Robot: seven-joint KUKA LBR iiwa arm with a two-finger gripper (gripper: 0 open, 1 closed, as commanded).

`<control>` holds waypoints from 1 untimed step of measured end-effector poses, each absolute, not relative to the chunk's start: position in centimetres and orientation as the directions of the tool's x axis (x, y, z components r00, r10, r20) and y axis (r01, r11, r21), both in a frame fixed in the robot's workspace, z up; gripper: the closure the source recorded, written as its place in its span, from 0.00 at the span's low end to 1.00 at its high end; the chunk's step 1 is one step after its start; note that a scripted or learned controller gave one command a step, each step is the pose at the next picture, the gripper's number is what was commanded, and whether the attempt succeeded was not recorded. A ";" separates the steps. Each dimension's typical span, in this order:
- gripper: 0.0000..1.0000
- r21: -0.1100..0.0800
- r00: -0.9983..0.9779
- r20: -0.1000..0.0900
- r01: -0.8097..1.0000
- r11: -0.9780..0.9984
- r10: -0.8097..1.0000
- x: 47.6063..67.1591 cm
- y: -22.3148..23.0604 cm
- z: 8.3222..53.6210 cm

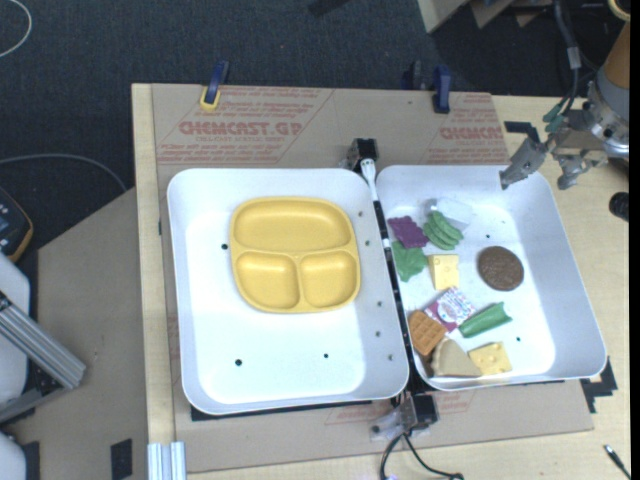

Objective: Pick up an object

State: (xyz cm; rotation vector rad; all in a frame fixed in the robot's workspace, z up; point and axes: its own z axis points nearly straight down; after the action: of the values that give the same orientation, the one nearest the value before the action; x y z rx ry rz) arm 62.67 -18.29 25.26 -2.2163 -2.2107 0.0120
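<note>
My gripper (545,171) hangs open above the far right corner of the right bin (560,218), with nothing between its fingers. The right bin holds several toy foods: a brown round cookie (499,267), purple grapes (407,231), a green pea pod (441,230), a green leafy piece (409,261), a yellow cheese square (445,270), a pink wrapped candy (452,305), a green pepper (485,320), a waffle (426,332), a tan wedge (452,360) and a cheese cube (489,358). The cookie lies well below and left of the gripper.
The left bin (200,318) holds a yellow three-compartment plate (295,252). Both bins rest on a cardboard sheet (300,118) fixed with a yellow clamp (212,90) and a blue clamp (440,88). A black clip (363,152) sits between the bins at the far edge.
</note>
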 end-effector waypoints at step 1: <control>0.00 0.001 0.000 -0.001 1.000 0.000 1.000 62.9 -18.3 26.1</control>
State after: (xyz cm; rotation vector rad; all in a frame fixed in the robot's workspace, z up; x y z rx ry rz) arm 62.90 -18.26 26.10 -2.2220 -2.2220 0.0001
